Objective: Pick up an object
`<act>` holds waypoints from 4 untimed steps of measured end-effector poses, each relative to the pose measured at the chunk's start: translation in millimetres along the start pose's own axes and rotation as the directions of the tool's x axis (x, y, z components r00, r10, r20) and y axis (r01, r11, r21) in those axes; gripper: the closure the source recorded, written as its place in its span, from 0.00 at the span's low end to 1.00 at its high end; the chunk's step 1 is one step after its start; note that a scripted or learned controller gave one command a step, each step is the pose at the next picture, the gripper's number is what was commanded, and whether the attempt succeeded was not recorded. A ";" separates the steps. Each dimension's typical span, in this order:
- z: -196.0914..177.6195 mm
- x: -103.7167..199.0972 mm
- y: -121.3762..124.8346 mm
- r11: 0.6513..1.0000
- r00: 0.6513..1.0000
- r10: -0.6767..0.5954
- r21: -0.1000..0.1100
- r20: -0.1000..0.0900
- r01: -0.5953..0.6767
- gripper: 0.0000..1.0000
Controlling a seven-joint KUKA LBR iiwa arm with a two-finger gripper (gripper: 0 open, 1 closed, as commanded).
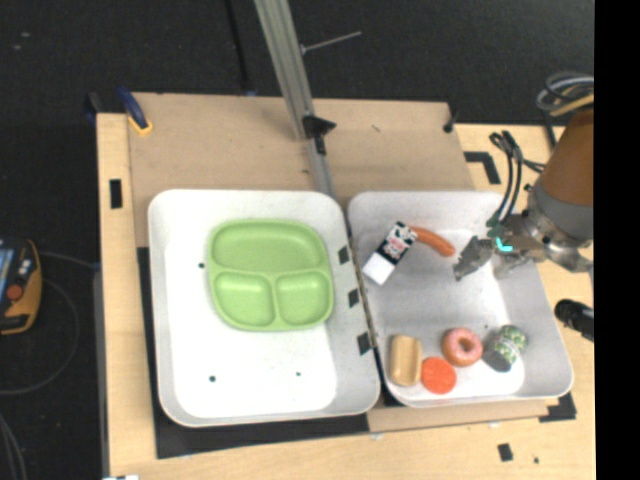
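Four small things are lined up along the near edge of the right bin [545, 298]: a tan roll [404, 359], an orange-red ball [438, 375], a pink donut [462, 345] and a green-and-white ball [507, 345]. Roll and red ball are set just beside each other, and the donut is seen just behind the red ball. Farther back in the same bin, a black-and-white box [391, 252] is laid at a slant near the left wall, and an orange sausage [433, 240] is placed just to its right, touching or nearly touching it.

At the bin's right side the gripper [470, 259] is held above the floor, reaching in from the grey arm [570, 183]. Its dark fingers [468, 261] are pointed left toward the sausage but are kept apart from it. Nothing is seen between them; how wide they are parted cannot be told.

To the left, a green divided plate [270, 273] is set in the left bin [180, 368], toward its far half. Both bins are borne by a wooden bench [220, 138].
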State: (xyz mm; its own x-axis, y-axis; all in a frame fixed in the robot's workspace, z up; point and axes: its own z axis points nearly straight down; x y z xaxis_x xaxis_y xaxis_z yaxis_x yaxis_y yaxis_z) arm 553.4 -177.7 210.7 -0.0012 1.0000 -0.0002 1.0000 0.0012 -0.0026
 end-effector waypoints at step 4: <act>92.1 5.0 5.9 1.000 1.000 0.004 -0.007 0.002 -0.004 1.00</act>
State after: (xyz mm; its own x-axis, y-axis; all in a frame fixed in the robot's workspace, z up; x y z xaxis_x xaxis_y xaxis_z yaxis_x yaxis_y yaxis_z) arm 559.0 -172.7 118.7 0.0028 1.0000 -0.0019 1.0000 -0.0028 0.0040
